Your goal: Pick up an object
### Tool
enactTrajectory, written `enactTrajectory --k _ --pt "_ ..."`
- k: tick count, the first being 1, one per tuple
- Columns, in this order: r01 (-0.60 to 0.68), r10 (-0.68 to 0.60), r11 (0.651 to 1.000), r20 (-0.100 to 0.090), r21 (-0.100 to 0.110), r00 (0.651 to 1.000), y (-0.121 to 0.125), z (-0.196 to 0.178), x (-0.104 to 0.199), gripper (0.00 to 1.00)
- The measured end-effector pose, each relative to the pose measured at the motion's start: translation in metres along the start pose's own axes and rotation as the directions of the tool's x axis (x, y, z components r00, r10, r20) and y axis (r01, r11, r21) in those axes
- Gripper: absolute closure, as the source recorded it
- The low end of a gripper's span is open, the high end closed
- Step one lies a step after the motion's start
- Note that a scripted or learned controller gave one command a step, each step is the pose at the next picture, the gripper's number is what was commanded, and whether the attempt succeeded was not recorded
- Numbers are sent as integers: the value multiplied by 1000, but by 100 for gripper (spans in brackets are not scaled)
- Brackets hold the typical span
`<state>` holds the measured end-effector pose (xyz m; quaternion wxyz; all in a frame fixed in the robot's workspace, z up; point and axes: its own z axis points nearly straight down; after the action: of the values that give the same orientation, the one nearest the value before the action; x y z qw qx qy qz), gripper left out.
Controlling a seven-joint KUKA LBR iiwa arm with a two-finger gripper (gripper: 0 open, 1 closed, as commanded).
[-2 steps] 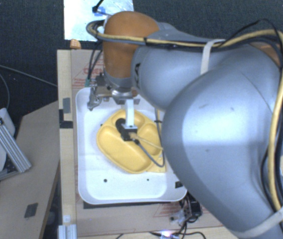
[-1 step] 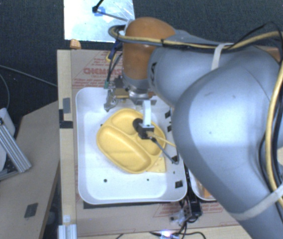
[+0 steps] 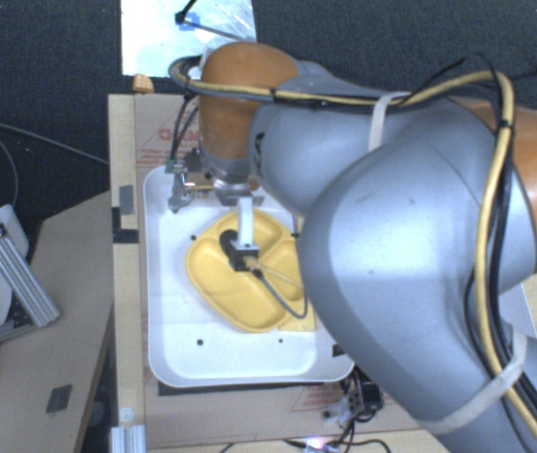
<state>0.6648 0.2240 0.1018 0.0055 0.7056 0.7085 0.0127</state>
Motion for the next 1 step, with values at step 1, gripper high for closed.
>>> enactTrajectory --k 1 --pt "1 -1 1000 7 15 1000 6 14 11 0"
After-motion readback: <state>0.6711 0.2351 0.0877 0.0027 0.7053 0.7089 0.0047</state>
